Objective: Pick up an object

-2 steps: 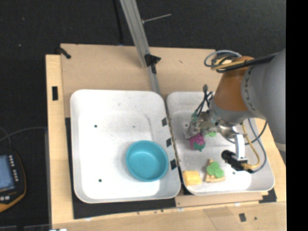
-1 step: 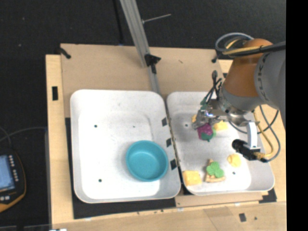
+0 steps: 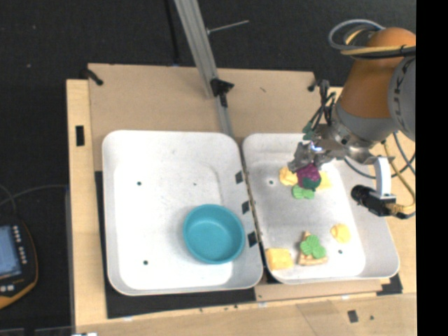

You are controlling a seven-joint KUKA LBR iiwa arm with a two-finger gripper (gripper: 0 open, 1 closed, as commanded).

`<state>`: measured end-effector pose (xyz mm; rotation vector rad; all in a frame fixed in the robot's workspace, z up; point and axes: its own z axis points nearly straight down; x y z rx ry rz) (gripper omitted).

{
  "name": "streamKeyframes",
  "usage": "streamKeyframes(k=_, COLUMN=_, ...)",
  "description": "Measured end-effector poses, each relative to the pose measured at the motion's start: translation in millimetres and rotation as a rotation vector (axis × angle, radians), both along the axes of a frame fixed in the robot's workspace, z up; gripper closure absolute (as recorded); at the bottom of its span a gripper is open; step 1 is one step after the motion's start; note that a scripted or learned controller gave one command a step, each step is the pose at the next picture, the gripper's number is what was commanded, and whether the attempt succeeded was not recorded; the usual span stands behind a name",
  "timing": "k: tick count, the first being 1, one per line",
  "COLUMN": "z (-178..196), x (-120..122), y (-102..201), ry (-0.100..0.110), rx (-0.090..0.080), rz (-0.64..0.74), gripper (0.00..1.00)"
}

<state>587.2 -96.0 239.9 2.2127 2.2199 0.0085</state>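
My gripper (image 3: 307, 164) hangs over the back of the right bin (image 3: 364, 257), reaching in from the right. Directly under its tip sits a purple toy (image 3: 309, 178), touching or very near the gripper. A green piece (image 3: 303, 193) lies at the purple toy's front edge. A yellow piece (image 3: 288, 177) lies just to its left. Whether the purple toy is between the fingers is hidden by the gripper body.
A blue bowl (image 3: 212, 233) stands in the left bin (image 3: 140, 152), near its front right. The right bin's front holds a yellow block (image 3: 279, 258), a green-and-tan toy (image 3: 312, 249) and a small yellow piece (image 3: 340, 232). A grey pole (image 3: 199, 40) slants in behind the bins.
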Motion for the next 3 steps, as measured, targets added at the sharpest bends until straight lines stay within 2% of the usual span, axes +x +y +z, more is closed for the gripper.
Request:
streamKeyframes(k=1, z=51, x=1, y=-1, ry=0.007, rx=0.0, rz=0.0, gripper=1.0)
streamKeyframes(k=2, z=42, x=-3, y=49, ry=0.008, rx=0.001, rz=0.003, gripper=1.0)
streamKeyframes(k=3, z=27, x=8, y=109, ry=0.011, rx=0.002, rz=0.004, gripper=1.0)
